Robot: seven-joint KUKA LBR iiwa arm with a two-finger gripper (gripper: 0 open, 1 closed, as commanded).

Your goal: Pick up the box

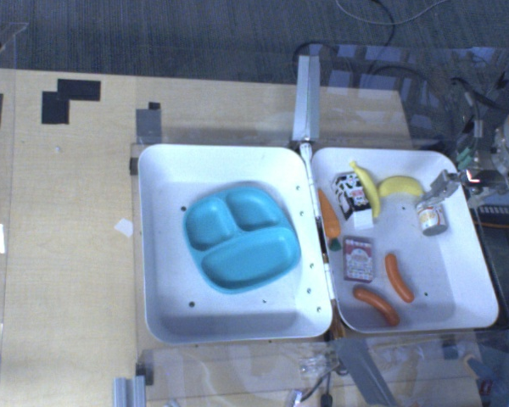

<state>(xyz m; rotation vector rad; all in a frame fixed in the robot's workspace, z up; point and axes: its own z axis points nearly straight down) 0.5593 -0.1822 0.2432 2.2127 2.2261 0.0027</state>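
A small dark-red box (358,259) lies flat in the middle of the right bin (479,308). A black-and-white patterned carton (350,193) stands near the back of the same bin, touching a banana (366,188). My gripper (441,188) reaches in from the right over the bin's back right part. It is just above a small silver can (431,219) and well to the right of both boxes. Nothing shows in its grasp.
An orange carrot (327,213) lies along the right bin's left wall. A yellow fruit (400,186) sits at the back. Two sausages (398,276) (376,303) lie near the front. The left bin (161,253) holds a blue divided plate (241,236).
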